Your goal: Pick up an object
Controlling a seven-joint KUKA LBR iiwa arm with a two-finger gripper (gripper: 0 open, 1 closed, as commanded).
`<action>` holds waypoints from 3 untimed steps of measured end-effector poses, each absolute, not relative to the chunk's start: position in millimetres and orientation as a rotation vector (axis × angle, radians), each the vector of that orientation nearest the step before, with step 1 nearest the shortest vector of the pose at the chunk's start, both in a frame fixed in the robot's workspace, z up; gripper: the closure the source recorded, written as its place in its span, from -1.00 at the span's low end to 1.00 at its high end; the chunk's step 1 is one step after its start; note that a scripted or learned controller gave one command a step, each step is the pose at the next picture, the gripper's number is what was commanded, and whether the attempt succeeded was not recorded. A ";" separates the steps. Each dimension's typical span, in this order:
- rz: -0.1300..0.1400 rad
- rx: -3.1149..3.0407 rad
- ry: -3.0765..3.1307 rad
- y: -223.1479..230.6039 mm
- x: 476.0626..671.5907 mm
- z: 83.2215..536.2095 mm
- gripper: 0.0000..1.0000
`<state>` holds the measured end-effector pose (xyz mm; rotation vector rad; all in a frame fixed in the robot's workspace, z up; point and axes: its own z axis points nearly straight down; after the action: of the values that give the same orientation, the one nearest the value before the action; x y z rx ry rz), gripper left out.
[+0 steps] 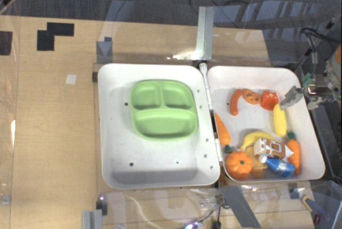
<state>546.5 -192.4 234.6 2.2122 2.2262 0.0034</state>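
The right bin (251,77) holds several toy foods. Among them are a curved orange sausage (235,103), a tomato slice (250,96), a red pepper (269,99), a yellow corn cob (279,119) and a banana (254,139). Nearer the front lie an orange pumpkin (239,164), a small carton (269,148), a blue item (281,168) and two carrots (222,129) (293,151). My gripper (293,97) hangs at the bin's right rim, just right of the red pepper and above the corn cob. Nothing is visibly in its grasp.
The left bin (115,158) carries a green divided plate (163,109). A metal divider rail (209,116) runs between the two bins, and a grey post (204,33) stands behind them. Cables and arm hardware (323,81) crowd the right edge.
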 end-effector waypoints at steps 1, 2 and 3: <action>0.005 2.219 2.217 -194.0 560.5 261.7 -1.00; 0.003 2.183 2.256 -137.7 627.9 182.9 -1.00; 0.006 1.994 2.420 -101.0 645.3 95.8 -1.00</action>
<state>645.3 -101.0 95.8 1.9941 2.4198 0.0060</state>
